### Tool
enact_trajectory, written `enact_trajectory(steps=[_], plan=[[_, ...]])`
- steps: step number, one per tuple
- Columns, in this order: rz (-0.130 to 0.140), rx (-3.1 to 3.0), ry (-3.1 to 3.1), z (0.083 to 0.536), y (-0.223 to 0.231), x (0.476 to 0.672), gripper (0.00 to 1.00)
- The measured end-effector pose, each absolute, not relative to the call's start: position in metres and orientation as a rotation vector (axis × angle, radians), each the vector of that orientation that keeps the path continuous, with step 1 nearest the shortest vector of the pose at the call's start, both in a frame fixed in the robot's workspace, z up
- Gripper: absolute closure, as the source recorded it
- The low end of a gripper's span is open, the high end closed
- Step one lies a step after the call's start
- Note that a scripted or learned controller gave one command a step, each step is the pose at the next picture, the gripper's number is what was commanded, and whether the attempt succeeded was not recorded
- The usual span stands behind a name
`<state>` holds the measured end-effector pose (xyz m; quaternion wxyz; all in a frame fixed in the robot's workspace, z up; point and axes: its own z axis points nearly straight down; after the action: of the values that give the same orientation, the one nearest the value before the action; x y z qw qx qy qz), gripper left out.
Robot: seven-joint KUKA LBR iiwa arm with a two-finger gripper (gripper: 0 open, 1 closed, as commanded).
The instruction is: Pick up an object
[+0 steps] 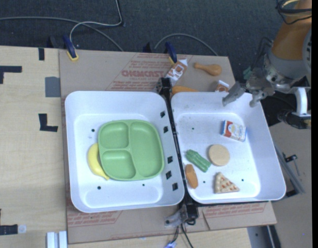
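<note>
My gripper (242, 98) hangs over the far right corner of the right bin (262, 118), open, with nothing between its fingers. Below it in that bin lie a small white and red carton (233, 130), a round tan cookie (219, 155), a green pickle-like piece (198, 160), an orange carrot-like piece (191, 175) and a pizza slice (225, 183). The carton is the nearest of them to the gripper, a little toward the front.
The left bin (79, 118) holds a green divided plate (131, 150) with a yellow banana (95, 161) tucked under its left edge. Behind the bins on the cardboard lie a tan drumstick toy (208, 68) and a small packet (175, 70). Cables run across the back.
</note>
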<state>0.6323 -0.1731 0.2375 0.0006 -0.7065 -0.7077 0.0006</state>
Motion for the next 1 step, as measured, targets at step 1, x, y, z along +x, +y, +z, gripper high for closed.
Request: enact_trajectory(steps=[1], plan=[[0.005,-2.219,-2.220,0.1309,-0.2054,0.6319,0.00]])
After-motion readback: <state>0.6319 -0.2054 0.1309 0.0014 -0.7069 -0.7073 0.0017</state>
